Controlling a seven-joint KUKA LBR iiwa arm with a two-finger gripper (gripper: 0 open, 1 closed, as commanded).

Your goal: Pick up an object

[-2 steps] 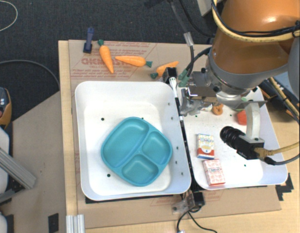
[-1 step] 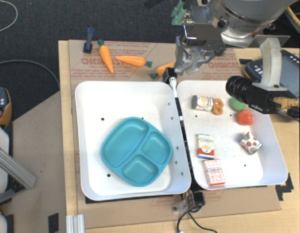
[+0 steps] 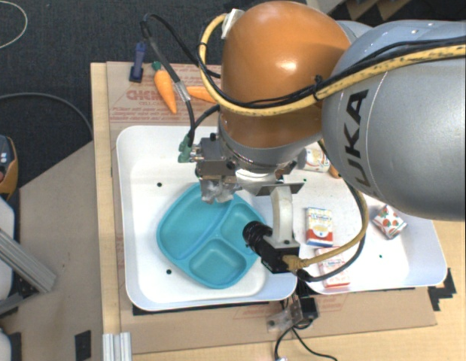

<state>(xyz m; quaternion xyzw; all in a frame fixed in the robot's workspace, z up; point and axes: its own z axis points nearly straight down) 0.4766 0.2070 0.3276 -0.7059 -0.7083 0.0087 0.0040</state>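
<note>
Position of the blue divided plate [image 3: 206,239] against the gripper [image 3: 215,189] is what the next move depends on. We see the plate lying flat in the left bin [image 3: 135,201], toward its near side, with its long axis running from far-left to near-right. The gripper hangs over the far edge of the plate, so most of the plate spreads toward the near side and a little to the right of it. Whether the tool touches the rim we cannot tell, because the arm's orange band [image 3: 278,66] and the wrist cover this place, and for the same reason we cannot tell how the fingers stand. In the right bin [image 3: 424,273] small cartons [image 3: 319,226] lie well apart from the gripper, so we judge the plate to be the nearer target.
</note>
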